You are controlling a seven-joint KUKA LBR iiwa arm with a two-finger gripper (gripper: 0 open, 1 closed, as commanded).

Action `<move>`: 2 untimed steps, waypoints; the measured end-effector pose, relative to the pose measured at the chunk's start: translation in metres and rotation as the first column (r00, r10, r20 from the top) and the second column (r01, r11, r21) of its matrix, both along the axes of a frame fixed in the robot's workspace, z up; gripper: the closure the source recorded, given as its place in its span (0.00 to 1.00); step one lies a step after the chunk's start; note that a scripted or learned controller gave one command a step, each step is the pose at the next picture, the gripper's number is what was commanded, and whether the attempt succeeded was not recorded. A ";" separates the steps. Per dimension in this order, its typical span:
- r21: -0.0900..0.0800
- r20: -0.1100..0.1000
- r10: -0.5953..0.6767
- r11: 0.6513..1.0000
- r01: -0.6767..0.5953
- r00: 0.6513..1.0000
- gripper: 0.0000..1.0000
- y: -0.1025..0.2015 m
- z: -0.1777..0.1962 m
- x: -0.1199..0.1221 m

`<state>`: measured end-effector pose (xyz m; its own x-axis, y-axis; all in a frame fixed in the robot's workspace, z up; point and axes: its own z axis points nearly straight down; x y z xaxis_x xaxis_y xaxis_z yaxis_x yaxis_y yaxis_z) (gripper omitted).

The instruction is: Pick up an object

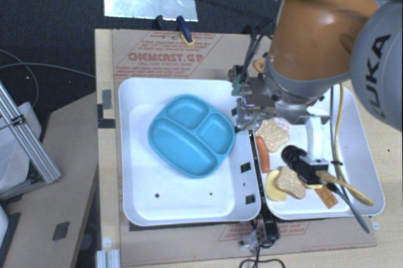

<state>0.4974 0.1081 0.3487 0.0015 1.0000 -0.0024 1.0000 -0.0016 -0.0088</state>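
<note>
From my console, the arm (324,27) reaches in from the right, and its wrist hangs over the line where the two white bins meet, toward their far edge. The metal head below it sits low at the left edge of the right bin (365,153), and I cannot tell whether the jaws are apart or together. The things to pick from lie in that right bin. A tan cracker (272,134) sits by the left edge, just beside the head, and a red-orange sausage (263,161) lies along the same edge. A yellow slice (271,187) in the near left corner touches a piece of toast (292,183), and a brown strip (326,197) rests near the near edge. The left bin (138,191) carries a blue divided plate (191,134), flat around its middle. Both bins rest on a cardboard sheet (170,56) on the surface.
</note>
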 end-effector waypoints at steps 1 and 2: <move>0.003 0.008 0.006 1.000 -0.006 1.000 1.00 0.044 -0.032 0.003; 0.009 0.030 0.005 1.000 -0.005 1.000 1.00 0.014 0.183 -0.011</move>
<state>0.4866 0.1222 0.5317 -0.0033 1.0000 0.0064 0.9998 0.0032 0.0208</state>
